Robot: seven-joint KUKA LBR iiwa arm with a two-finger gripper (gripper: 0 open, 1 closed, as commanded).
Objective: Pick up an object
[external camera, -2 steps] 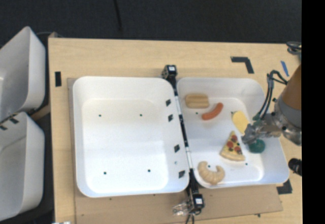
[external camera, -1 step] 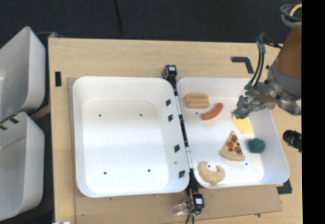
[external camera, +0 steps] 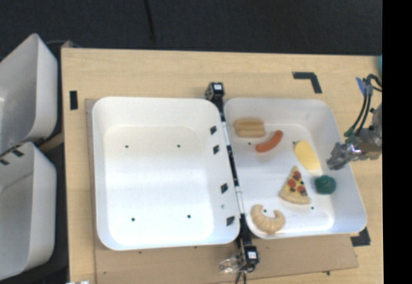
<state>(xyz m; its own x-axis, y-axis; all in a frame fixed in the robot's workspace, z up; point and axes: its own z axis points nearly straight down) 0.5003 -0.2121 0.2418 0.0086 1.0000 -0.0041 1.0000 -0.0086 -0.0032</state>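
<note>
I start at the near edge of the worktop [external camera: 148, 263], where the two white bins sit side by side. In the near left corner of the right bin [external camera: 347, 215] lies a croissant [external camera: 268, 219], tucked against the wall. I think that wall would get in the way of a grab.

A little farther in lies a pizza slice [external camera: 295, 187], flat on the bin floor. Just beside it, toward the right wall, sits a small green ball [external camera: 325, 184]. Past the pizza is a yellow piece [external camera: 308, 156], and it lies close to my hand.

My hand [external camera: 339, 156] hangs over the right wall of the right bin, near the yellow piece and the green ball. I cannot tell if it is apart or together, because it looks small and blurry. I see nothing held in it, so I judge the pick is not done yet. The yellow piece and the green ball are the closest things to try for.

Farther still lie a red sausage [external camera: 270, 141] and a hot dog bun [external camera: 250, 127], near the far left corner of that bin.

The left bin [external camera: 103, 167] is not my target right now.
</note>
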